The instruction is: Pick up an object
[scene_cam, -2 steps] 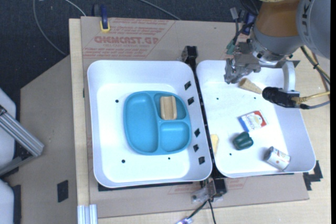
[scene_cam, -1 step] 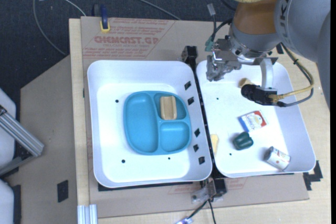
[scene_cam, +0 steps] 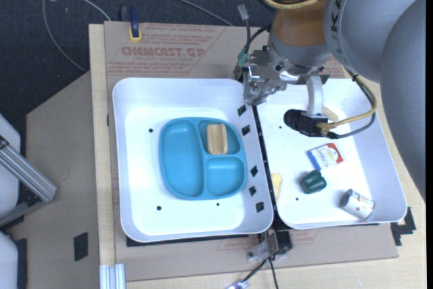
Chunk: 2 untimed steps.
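My gripper [scene_cam: 252, 93] hangs over the far end of the divide between the two bins, with the orange-banded wrist above it. In the right bin [scene_cam: 379, 166] lie a small blue, white and red box [scene_cam: 325, 156], a dark green object [scene_cam: 312, 181] and a small white and silver can [scene_cam: 356, 204] near the front right corner. A small yellow piece [scene_cam: 275, 182] rests against that bin's left wall. All of these sit well in front of the gripper and apart from it.
The left bin [scene_cam: 135, 145] holds a blue divided plate [scene_cam: 196, 169] with a tan block [scene_cam: 216, 139] in its far right compartment. Both bins stand on a cardboard sheet [scene_cam: 169, 44]. Cables trail over the dark floor behind.
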Tool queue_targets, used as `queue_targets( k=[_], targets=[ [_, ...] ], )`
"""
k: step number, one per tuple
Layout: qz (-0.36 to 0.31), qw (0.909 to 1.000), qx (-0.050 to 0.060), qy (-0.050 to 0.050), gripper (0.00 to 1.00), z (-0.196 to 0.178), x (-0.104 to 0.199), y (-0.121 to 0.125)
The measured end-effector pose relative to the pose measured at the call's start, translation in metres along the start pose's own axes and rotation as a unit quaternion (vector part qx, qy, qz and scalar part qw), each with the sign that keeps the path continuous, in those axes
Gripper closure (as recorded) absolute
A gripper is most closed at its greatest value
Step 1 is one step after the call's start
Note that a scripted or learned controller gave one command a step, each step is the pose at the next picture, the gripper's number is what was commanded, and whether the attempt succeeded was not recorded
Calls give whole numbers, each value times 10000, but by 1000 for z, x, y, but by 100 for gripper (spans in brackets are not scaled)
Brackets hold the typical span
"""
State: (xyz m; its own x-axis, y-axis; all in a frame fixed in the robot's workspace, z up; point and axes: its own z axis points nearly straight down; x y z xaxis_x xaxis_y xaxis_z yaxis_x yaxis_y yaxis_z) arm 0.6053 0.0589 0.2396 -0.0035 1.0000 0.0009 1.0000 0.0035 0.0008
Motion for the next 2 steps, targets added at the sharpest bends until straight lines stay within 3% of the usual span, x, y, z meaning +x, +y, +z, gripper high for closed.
queue_targets(
  k=[1, 2],
  targets=[
    [6, 10000, 13, -2, 100, 16, 28, 6],
    [13, 10000, 10, -1, 0, 15, 27, 6]
  ],
)
